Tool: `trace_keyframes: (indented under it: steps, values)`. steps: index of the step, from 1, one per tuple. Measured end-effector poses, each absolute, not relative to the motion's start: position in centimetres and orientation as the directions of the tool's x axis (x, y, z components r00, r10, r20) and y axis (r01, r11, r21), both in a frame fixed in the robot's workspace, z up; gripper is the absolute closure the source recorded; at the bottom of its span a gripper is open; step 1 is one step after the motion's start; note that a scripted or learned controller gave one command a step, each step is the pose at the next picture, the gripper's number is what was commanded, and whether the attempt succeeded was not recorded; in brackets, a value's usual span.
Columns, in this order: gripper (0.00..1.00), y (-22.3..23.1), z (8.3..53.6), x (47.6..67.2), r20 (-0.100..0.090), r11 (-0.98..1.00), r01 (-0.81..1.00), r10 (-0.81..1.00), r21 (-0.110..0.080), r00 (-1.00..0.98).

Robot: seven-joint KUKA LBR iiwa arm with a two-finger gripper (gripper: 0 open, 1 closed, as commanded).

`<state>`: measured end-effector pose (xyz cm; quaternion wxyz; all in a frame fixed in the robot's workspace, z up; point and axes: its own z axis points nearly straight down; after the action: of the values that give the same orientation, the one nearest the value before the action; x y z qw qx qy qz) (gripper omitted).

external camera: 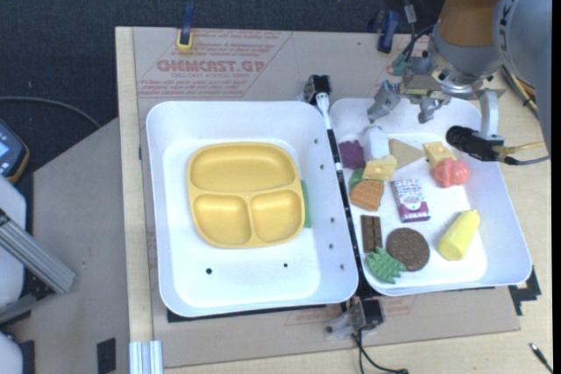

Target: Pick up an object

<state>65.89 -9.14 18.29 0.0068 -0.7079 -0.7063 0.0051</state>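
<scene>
The gripper (pixel 405 103) hangs over the right bin (pixel 507 215); the toy food (pixel 410 199) lies below it, the divided tray (pixel 244 193) far to its left.

The tabletop (pixel 219 70) was a tan board printed with faded red lettering along its far part. Two shallow white bins sat directly on it, touching side by side: the left bin (pixel 166 188) and the right bin (pixel 513 232). A yellow-and-blue clamp (pixel 185 31) gripped its far edge.

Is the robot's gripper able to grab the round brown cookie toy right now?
Probably yes. The round brown cookie toy lies uncovered near the right bin's front, nothing stacked on it. The gripper hangs over the bin's far end.
</scene>
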Motion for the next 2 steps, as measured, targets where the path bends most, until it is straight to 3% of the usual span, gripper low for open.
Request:
trace_keyframes:
  steps: [1,2]
  values:
    - [0.00,-9.1,19.3,66.2,0.001,0.000,1.000,1.000,-0.001,0.000]
    - [0.00,-9.2,12.9,66.0,0.001,0.000,1.000,1.000,-0.007,0.000]
